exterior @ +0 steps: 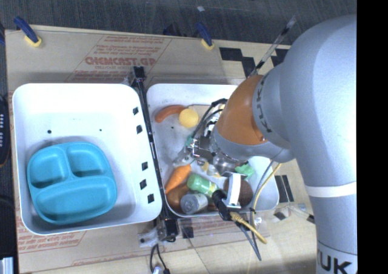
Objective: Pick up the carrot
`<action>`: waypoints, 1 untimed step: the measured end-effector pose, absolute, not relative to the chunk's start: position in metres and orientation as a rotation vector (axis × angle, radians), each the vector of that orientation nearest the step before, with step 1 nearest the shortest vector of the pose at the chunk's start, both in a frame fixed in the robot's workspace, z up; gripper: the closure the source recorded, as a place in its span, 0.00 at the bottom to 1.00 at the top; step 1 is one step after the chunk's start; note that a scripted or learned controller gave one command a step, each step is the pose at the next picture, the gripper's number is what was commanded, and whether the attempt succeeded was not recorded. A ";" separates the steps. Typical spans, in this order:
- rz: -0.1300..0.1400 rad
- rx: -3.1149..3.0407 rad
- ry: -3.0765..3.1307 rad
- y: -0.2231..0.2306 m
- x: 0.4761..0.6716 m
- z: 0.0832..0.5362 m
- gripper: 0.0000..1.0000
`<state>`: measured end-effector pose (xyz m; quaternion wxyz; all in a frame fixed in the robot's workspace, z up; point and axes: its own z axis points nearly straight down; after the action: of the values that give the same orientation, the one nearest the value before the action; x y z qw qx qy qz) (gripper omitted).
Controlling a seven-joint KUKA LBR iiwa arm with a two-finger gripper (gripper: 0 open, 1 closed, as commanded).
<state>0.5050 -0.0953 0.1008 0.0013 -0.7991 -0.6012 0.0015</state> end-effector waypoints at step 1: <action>-0.003 -2.567 -1.815 -0.098 0.479 0.092 0.00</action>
<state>0.4791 -0.0981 0.0923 -0.0011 -0.8164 -0.5774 -0.0009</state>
